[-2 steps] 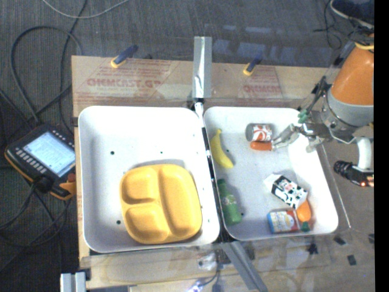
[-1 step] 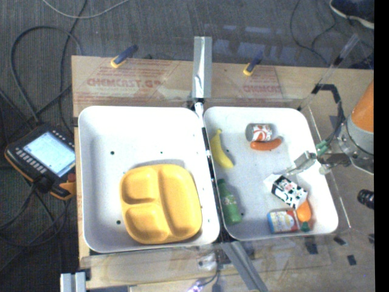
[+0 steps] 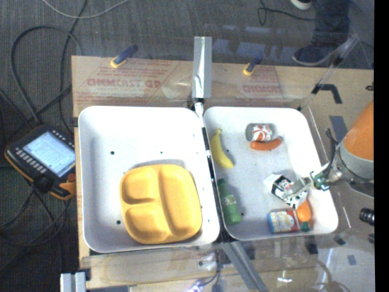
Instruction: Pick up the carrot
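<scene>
Hovering low in the right bin (image 3: 316, 139), the gripper (image 3: 296, 190) sits just above the carrot (image 3: 304, 212), which lies in the near right corner beside a small can (image 3: 281, 221); whether it is spread or closed cannot be told here. Placement reads as an approach for a pick, with nothing visibly held. Banana (image 3: 221, 151), green bottle (image 3: 230, 202), crushed can (image 3: 260, 131) and sausage (image 3: 266, 144) lie apart, while the yellow divided tray (image 3: 161, 202) occupies the left bin (image 3: 97, 163).

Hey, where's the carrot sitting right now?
The carrot lies in the right bin, near its front right corner, just right of a small can and directly below the gripper.
</scene>
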